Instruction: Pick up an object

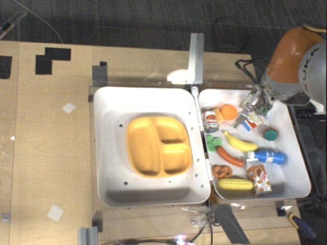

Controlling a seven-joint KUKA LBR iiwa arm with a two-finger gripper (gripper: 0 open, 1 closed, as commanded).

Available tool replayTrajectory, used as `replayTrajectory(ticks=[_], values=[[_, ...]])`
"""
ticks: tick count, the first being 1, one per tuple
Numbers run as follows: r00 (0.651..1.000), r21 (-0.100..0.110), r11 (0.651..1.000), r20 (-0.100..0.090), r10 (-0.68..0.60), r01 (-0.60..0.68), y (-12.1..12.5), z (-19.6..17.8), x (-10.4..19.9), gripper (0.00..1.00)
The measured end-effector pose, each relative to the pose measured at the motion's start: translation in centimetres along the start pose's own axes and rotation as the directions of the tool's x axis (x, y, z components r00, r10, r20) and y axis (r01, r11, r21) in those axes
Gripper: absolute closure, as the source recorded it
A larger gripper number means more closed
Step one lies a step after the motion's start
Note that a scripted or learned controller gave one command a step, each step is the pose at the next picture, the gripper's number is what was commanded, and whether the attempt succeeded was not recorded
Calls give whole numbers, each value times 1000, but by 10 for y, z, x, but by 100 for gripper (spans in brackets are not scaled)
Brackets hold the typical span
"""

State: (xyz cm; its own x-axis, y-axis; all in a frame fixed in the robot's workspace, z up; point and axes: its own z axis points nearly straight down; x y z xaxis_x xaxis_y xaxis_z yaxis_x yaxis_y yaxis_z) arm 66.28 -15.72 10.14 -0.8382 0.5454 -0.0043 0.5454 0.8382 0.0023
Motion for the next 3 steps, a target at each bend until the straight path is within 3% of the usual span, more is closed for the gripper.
replayTrajectory(ticks=[1, 2, 3], values=[[987, 0, 987, 5, -162, 162, -34, 8, 14, 0], [999, 5, 999, -3, 35, -35, 11, 13, 13, 0], [1000, 5, 1000, -12, 4, -4, -16, 14, -8, 0]])
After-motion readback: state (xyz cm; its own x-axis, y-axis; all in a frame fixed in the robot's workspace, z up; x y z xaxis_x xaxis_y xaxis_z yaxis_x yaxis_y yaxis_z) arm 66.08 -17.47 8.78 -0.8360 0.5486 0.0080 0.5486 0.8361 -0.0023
